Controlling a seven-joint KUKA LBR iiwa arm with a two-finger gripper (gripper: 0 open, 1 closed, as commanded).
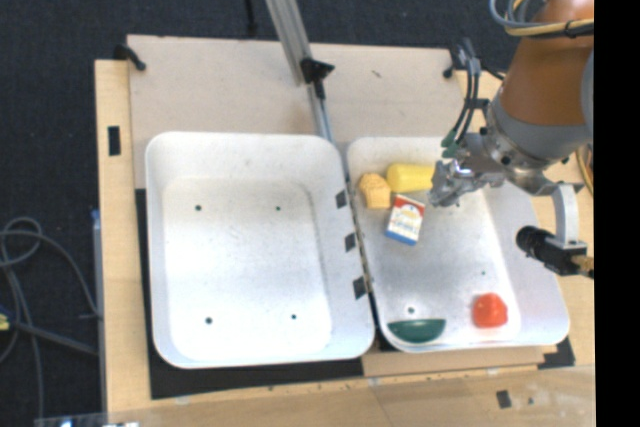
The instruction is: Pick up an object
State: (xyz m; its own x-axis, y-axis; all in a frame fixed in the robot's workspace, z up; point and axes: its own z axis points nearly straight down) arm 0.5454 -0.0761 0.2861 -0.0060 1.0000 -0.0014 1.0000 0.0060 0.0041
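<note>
A carton [405, 219] lies in the right bin [520, 310], the gripper [447, 183] at its 1 o'clock beside a yellow block [410, 177], its grip state impossible to tell.

Bench [220, 80]: pale board surface. Two white bins rest directly on it, left bin [250, 250] touching right bin [515, 310].

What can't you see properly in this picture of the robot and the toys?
- Gripper, camera view: too small and blurred to tell how it is set.
- Small red, white and blue carton: its print is too small to read.
- Dark green bowl-shaped object: partly hidden behind the right white bin's near rim.
- Grey and orange arm: cut off at the right edge.
</note>
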